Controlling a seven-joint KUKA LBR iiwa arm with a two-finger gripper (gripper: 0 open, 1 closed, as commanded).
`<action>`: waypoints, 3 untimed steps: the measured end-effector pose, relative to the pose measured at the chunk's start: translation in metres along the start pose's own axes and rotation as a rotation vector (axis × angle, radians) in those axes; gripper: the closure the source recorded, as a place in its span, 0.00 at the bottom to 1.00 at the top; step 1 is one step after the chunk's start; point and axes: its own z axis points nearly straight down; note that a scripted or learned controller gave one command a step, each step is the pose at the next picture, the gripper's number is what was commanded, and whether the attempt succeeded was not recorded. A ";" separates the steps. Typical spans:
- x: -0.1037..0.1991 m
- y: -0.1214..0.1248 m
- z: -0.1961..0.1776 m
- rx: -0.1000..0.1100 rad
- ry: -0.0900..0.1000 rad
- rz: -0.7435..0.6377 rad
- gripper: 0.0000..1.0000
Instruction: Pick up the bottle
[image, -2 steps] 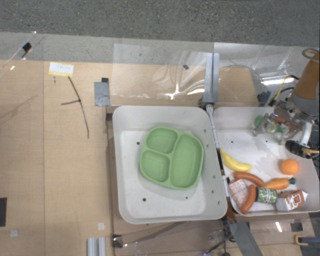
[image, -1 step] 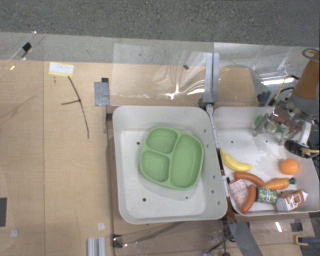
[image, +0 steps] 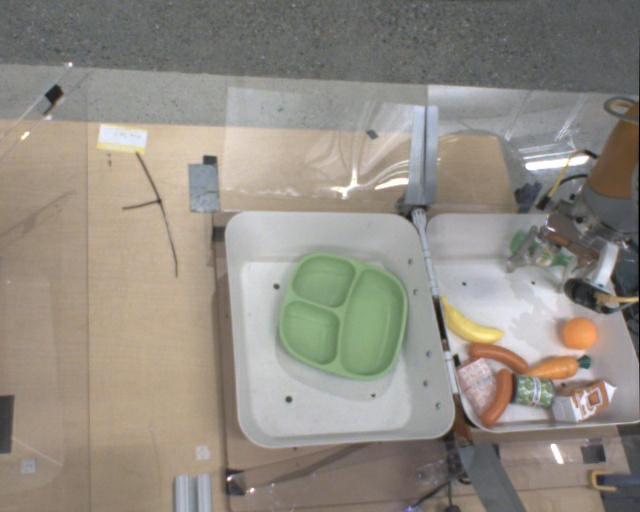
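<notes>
A small bottle (image: 535, 392) with a green label lies on its side at the front of the right bin (image: 470, 270), between a red sausage (image: 497, 398) and a brown-and-white carton (image: 583, 402). The gripper (image: 535, 250) hangs over the back right part of that bin, well behind the bottle and apart from it. The grey arm with its orange band (image: 618, 165) rises behind the gripper. Something small and greenish (image: 521, 242) shows at the gripper's tip, too blurred to identify.
The right bin also holds a banana (image: 468, 325), an orange (image: 578, 333), a carrot (image: 558, 368), a second sausage (image: 498, 357) and a reddish packet (image: 475, 378). A green divided plate (image: 343, 315) lies in the left bin (image: 250, 300). A metal divider post (image: 423, 160) stands between the bins.
</notes>
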 end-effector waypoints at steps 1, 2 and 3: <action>-0.007 0.002 0.000 -0.018 -0.006 0.129 0.00; -0.052 -0.091 -0.001 -0.083 0.009 0.245 0.00; -0.008 0.003 -0.016 -0.075 0.009 0.259 0.00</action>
